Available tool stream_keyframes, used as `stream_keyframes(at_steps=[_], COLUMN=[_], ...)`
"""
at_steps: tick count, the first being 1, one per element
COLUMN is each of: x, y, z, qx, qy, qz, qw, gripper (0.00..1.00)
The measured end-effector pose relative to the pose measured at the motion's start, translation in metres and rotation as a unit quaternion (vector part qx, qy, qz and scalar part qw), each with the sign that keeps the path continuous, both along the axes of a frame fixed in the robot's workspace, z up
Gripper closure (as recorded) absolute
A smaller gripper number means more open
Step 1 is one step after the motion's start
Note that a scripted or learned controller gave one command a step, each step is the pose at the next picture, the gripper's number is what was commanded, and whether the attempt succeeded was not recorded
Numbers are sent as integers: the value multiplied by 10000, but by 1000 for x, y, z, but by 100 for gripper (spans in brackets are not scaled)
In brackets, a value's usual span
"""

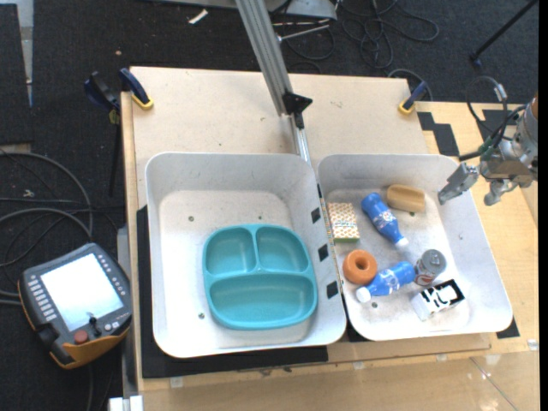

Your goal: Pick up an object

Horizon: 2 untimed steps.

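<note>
Your arm is cut off at the right edge of the view, so you see little more than the wrist and the gripper (476,188). Its two grey fingers stand spread apart with nothing between them, poised over the right rim of the right bin (479,255), above the objects and touching none.

All the loose objects lie in that bin. A tan, rounded, bread-like lump (406,199) sits nearest the gripper, and just left of it lies a blue plastic bottle (382,218) with a white cap. A second blue bottle (387,281) lies lower down, beside an orange ring (360,266) shaped like a doughnut. A small flat box (343,222) with a dotted pattern rests near the dividing wall. A grey and red can-like item (431,266) is too small for you to make out, and the black-and-white piece (438,298) below it is hard to identify as well.

The left bin (167,229) holds a teal, smooth, three-compartment tray (257,275). A slanted metal pole (265,45) runs out of the top of the picture.
</note>
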<state>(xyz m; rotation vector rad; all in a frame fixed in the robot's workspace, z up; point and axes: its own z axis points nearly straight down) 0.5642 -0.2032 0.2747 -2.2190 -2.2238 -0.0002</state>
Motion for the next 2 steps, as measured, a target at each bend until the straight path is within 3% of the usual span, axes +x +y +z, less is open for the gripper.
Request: stream_keyframes(at_steps=[1,2], x=[0,1], y=[0,-7], z=[0,-47], qx=[0,1], qy=[0,24], qz=[0,-13], qw=[10000,10000], gripper=[0,0])
